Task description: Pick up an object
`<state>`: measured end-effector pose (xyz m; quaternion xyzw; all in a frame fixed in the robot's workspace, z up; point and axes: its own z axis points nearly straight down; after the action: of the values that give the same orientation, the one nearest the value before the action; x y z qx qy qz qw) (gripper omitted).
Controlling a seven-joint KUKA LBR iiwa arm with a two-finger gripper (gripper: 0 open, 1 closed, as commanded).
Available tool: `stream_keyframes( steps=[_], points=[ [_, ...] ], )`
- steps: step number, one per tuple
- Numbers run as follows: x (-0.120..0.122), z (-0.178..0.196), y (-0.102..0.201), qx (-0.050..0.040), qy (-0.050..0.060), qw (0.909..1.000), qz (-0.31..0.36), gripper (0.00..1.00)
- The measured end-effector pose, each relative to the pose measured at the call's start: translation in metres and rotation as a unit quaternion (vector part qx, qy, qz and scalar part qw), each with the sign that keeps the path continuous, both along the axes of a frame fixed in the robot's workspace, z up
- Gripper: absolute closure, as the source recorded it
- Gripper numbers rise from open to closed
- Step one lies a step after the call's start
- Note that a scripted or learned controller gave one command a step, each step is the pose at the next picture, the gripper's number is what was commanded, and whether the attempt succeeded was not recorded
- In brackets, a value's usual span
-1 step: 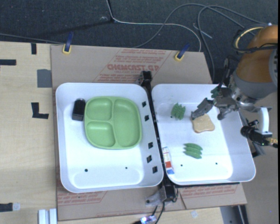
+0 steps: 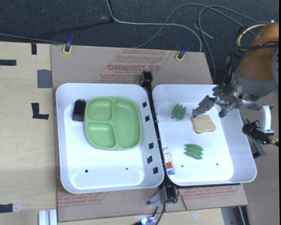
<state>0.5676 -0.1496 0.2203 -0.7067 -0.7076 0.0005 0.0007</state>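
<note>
In the right bin lie a tan bread slice, a green leafy piece and a green pea pod. My gripper hangs over the bin's upper right part, just above the bread slice. It is open, its two fingers spread apart, and nothing sits between them. One dark finger points toward the leafy piece. The arm comes in from the right edge with its orange band at the top right.
The left bin holds a green divided plate and a small black block beside it. A small red-and-white tube lies against the right bin's left wall. Cables run across the dark floor behind the bench.
</note>
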Motion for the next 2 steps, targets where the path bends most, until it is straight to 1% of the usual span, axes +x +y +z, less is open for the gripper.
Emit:
stream_keyframes(
  steps=[1,2],
  points=[
    [0.004,-0.045,0.003,-0.0003,0.002,1.0000,0.000,0.00],
    [0.005,-0.109,0.009,0.0002,0.003,1.0000,0.000,0.00]
  ],
)
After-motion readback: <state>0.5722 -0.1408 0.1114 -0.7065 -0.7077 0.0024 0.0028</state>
